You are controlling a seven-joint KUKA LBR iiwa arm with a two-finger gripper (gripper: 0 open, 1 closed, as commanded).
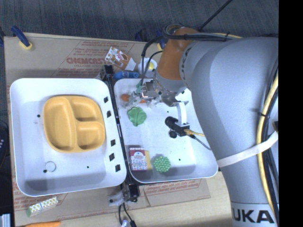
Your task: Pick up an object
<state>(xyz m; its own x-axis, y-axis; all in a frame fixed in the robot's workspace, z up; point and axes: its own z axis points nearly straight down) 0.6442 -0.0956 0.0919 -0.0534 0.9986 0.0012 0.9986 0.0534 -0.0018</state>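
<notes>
Bins — two, white, shallow, side by side on brown cardboard [85, 60].

Left bin [19, 126]: one yellow divided tray [73, 122] lying flat in the upper half, three compartments. One small clear ring [49, 166] near the lower left corner, well apart from the tray.

Right bin [151, 136]: four loose things.
- one green leafy piece [137, 116], upper left part of the bin
- one small orange item [124, 97], just above it, near the left wall
- one red box [138, 160] against the lower wall
- one green dimpled ball [162, 163], just right of the red box, close beside it

One blue item [127, 74] sits at the top rim of the right bin; inside or outside, cannot tell.

Arm [227, 89] enters from the right of the frame. Gripper [143, 93] is low over the upper left part of the right bin — just above the green leafy piece, right of the small orange item. Open or closed: cannot tell. Nothing is seen held.

Off the bins: one printed packet [115, 56] on the cardboard above the bins.
</notes>
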